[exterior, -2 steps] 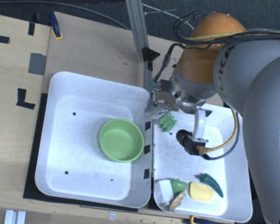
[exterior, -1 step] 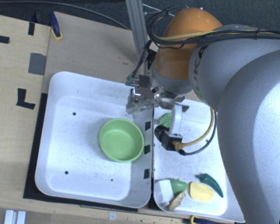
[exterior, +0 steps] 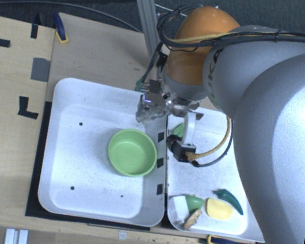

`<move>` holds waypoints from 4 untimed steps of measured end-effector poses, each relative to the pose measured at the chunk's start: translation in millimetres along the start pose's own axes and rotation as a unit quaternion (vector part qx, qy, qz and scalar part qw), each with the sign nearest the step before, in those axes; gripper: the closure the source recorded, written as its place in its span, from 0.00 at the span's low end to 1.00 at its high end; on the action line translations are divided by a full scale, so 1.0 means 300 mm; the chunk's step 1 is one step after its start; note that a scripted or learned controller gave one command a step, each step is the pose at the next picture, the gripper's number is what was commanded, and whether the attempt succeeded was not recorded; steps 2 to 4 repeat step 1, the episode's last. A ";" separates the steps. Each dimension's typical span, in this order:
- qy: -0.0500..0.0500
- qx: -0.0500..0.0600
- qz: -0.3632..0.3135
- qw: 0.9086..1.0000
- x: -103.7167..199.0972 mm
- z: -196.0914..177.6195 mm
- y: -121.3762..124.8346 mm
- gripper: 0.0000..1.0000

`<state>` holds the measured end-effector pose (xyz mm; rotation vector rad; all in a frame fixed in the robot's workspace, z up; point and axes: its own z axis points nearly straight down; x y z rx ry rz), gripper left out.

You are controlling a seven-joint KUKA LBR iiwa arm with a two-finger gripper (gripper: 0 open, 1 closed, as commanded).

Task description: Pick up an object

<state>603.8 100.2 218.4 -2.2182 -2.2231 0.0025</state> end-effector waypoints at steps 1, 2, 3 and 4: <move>0.000 0.000 0.000 1.000 -0.001 0.000 -0.001 0.00; 0.000 0.000 0.000 1.000 -0.001 0.000 -0.001 0.00; 0.000 0.000 0.000 1.000 -0.001 0.000 -0.001 0.00; 0.000 0.000 0.000 1.000 -0.001 0.000 -0.001 0.00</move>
